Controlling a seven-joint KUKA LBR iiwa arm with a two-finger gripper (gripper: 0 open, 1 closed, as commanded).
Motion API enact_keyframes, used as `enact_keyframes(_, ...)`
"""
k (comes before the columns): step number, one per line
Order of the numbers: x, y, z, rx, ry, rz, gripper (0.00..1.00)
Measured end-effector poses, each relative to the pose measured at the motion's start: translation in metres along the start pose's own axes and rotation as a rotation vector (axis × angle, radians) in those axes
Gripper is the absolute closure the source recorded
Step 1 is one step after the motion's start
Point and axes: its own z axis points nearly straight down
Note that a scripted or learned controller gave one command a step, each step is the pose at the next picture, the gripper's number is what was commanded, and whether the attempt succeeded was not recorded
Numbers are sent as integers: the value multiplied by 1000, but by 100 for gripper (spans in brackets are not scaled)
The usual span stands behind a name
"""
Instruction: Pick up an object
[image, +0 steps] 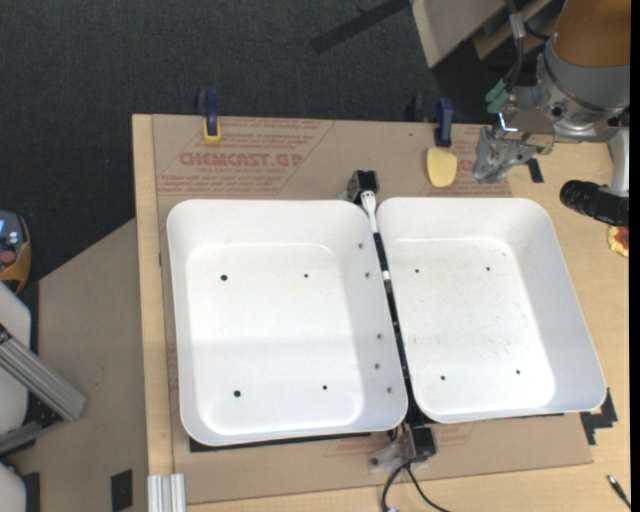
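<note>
Notably, the brown board under the bins carried red print reading "CHEMCAST G.P", repeated in smaller lines too fine to read. Two blue clamps pinned its far edge, one at eleven o'clock, one nearer one o'clock. The gripper hung at roughly one o'clock, beyond the far rim of the right bin, over the board. Its metal fingers pointed down, bunched close; whether they were spread or pressed together could not be told, and nothing showed between them. A pale yellow object lay on the board just beside the gripper, toward nine o'clock from it, apart from the fingers. The left bin sat alongside the right bin, rims touching.
</note>
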Motion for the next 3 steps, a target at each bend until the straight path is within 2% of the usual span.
enact_keyframes(1, 73, 43, 82, 5, 2, -5, 100)
enact_keyframes(2, 75, 42, 40, 0, 1, -2, 100)
enact_keyframes(3, -44, 19, 28, 4, -2, 7, 100)
